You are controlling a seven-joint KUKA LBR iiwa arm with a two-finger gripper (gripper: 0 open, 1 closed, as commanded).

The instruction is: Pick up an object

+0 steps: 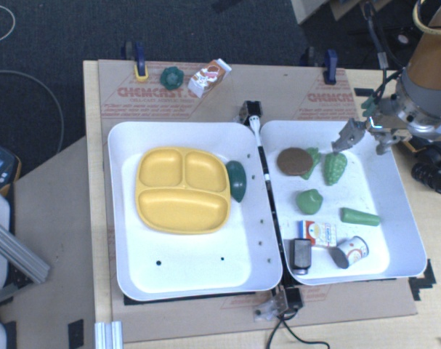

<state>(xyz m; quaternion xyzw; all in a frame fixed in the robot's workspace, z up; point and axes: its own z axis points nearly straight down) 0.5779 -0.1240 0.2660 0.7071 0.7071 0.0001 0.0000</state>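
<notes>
Right now I have the gripper (365,138) hanging over the far right part of the right bin (402,195), with the arm (423,86) coming in from that side. Its two grey fingers (347,137) are spread apart and I see nothing between them.

Closest to it, just below and to the left of the nearer finger, lies a bumpy green vegetable (336,169), apart from the finger as far as I can judge. Further left of that sits a brown round piece (295,161). Below the tool lie a green pepper (309,201), a long green pod (359,216), a small carton (317,232), a little can (351,251) and a black block (301,254).

Well off to the tool's left, the left bin (133,267) carries a yellow divided plate (182,190) with a dark green piece (237,180) touching its right edge.
</notes>
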